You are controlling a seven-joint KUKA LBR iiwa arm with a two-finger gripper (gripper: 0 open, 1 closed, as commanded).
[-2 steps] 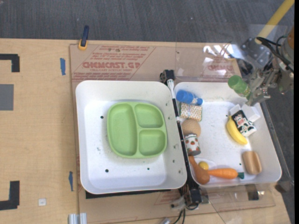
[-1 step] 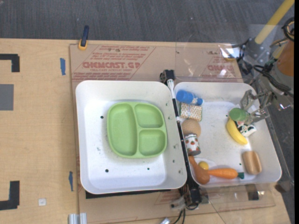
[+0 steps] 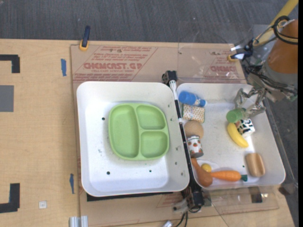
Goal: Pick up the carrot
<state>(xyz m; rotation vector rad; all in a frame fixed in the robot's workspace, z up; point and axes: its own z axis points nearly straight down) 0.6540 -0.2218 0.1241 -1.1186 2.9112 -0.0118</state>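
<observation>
- Carrot (image 3: 225,175): smooth, tapered, orange, green stub at its right end, flat along near wall of right bin (image 3: 272,167).
- Pincer (image 3: 251,100): thin metal fingers spread apart, gripping nothing, above far right of that bin, well apart from carrot.
- Just below: curved yellow banana (image 3: 236,135).
- Left bin (image 3: 90,141): glossy green three-compartment plate (image 3: 138,131).
</observation>
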